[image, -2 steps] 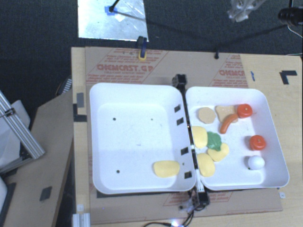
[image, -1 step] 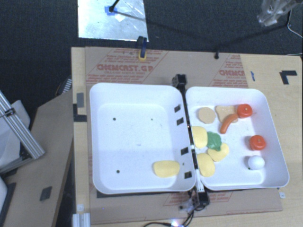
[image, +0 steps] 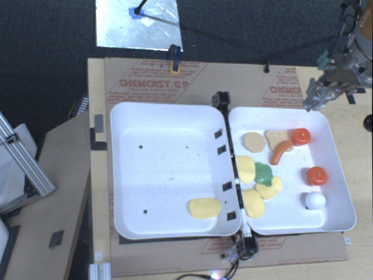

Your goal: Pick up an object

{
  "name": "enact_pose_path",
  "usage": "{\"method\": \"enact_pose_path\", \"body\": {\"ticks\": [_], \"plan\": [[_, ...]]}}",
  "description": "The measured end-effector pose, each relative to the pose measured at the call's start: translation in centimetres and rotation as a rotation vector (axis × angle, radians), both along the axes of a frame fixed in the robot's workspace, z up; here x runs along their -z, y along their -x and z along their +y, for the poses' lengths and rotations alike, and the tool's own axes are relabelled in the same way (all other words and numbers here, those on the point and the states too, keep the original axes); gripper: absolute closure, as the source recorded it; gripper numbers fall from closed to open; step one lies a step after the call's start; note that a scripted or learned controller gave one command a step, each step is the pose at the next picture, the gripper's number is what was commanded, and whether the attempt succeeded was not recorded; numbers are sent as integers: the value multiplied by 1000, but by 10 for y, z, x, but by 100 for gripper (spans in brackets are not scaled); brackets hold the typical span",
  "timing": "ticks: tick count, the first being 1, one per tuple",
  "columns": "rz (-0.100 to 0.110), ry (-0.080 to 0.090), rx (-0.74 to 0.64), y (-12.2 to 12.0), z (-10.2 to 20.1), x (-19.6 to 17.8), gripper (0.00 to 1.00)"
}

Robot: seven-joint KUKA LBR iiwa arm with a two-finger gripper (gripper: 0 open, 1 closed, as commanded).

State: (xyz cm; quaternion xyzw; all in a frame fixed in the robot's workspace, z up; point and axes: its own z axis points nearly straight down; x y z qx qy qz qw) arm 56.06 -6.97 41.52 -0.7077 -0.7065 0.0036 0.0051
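Currently we see the tool hovering past the right bin's 1 o'clock corner, its state unclear, carrying nothing, probably staging above the clustered pieces like the orange sausage at bin center.

Board: brown w/ red print, lying under both bins.
Foil sheet: shiny square sitting on dark floor, behind the bench.
Blue tape: sticking on foil, black cable running from it toward the right.
Clamp: blue & yellow, gripping board's back edge.
Metal rail: leaning at left, by a tan side table.
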Motion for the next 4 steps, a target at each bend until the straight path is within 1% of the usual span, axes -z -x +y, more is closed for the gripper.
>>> {"method": "enact_pose_path", "body": {"ticks": [1, 2, 3, 4], "plan": [[-23, 2, -9, -55, 45, -65, 100], [-24, 3, -8, -107, 72, -124, 100], [-16, 4, 1, -108, 3, -115, 100], [3, 0, -2, -25, 23, 36, 100]]}}
